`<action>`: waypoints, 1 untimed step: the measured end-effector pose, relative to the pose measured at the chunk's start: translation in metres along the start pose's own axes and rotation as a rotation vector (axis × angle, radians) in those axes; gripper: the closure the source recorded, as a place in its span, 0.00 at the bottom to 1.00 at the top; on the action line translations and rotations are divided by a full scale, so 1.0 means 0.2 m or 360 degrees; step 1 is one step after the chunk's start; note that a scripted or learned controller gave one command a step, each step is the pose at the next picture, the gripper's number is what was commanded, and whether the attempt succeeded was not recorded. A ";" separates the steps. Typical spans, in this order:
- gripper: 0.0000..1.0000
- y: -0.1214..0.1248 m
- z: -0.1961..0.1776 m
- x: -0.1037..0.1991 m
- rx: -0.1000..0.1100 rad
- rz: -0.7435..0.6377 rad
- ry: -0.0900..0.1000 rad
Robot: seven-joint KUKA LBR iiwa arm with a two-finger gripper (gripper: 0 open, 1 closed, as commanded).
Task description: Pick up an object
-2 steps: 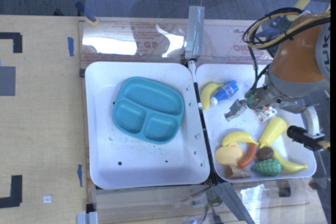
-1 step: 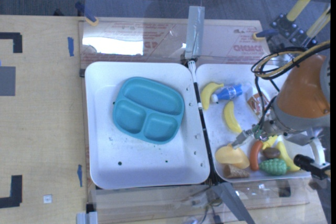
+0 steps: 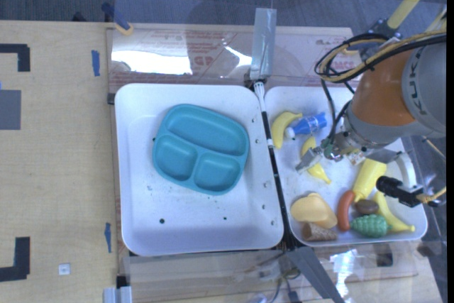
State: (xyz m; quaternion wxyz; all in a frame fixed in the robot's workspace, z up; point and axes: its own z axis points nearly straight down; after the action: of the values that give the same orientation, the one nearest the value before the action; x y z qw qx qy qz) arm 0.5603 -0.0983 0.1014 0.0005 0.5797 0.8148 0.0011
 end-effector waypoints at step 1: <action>1.00 0.00 -0.05 -0.01 -0.0005 0.0005 -0.0005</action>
State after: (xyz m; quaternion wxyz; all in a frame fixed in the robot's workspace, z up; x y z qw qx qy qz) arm 0.5608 -0.1001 0.1117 0.0026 0.5811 0.8138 0.0014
